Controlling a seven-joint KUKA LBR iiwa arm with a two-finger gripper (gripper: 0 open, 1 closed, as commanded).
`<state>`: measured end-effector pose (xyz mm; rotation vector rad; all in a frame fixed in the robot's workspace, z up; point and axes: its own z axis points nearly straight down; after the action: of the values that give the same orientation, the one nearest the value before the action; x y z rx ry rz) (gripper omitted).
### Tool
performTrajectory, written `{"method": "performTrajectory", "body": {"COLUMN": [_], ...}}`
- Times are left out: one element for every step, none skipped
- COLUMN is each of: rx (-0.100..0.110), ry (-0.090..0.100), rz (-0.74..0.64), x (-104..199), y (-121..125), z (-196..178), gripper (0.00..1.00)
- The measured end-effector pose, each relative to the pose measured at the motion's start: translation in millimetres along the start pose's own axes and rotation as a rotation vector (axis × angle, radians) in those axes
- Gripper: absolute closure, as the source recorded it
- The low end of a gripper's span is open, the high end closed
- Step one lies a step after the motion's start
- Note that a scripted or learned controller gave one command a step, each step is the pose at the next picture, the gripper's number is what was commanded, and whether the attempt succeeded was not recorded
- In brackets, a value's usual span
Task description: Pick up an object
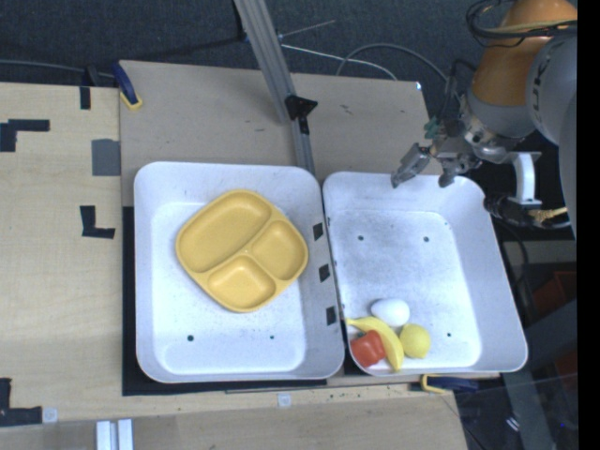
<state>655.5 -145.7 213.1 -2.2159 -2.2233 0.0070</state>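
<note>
A: Objects? Where?

B: Four small ones bunched in the near corner of the right bin (469, 251), on its left side. White egg (390, 310) at the top of the bunch, banana (384, 336) curving below it, red piece (368, 349) against the banana's left, yellow lemon-like ball (415, 341) on its right. All touching or just beside each other.

A: Gripper?

B: The gripper (427, 169) sits over the far rim of the right bin, well apart from the bunch. Fingers spread, two tips apart, nothing between them. Arm comes in from the right; orange band above the wrist at top right.

A: Left bin?

B: The left bin (155, 279) holds a yellow divided plate (242, 249), three compartments, lying flat and turned at an angle, toward the far half.

A: Anything else?

B: A grey metal pole (272, 59) slants down from the top to the gap between the bins. Black tape marks (94, 221) on the bench at left.
</note>
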Motion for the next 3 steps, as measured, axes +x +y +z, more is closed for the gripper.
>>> {"method": "performTrajectory", "body": {"rx": [0.001,0.001,-0.003], "ry": [0.000,0.000,0.000], "rz": [0.000,0.000,-0.002], "x": [2.4,3.5,4.3], "y": [1.6,2.3,3.5], "z": [44.2,88.1,74.9], "gripper": [0.00,0.00,1.00]}}
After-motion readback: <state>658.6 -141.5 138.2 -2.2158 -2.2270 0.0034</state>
